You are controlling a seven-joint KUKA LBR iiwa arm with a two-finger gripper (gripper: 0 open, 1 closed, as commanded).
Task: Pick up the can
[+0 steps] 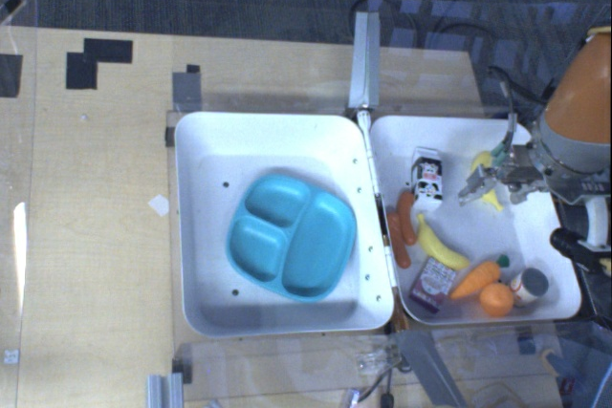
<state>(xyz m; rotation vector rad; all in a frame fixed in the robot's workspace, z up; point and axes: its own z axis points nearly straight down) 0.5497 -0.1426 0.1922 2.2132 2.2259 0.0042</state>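
Note:
A small upright can (531, 284) with a grey top stands in the front right corner of the right bin (459, 137), beside an orange (495, 299). My gripper (492, 188) hangs over the right bin's back right part, well behind the can and apart from it. Its fingers are spread open above a small yellow object (493, 199) that lies on the bin floor. Nothing is held between the fingers.
The right bin also holds a white and black carton (427, 177), red sausages (402, 225), a banana (440, 246), a purple packet (434, 283) and a carrot (475, 279). The left bin (201, 205) holds a blue divided plate (292, 236).

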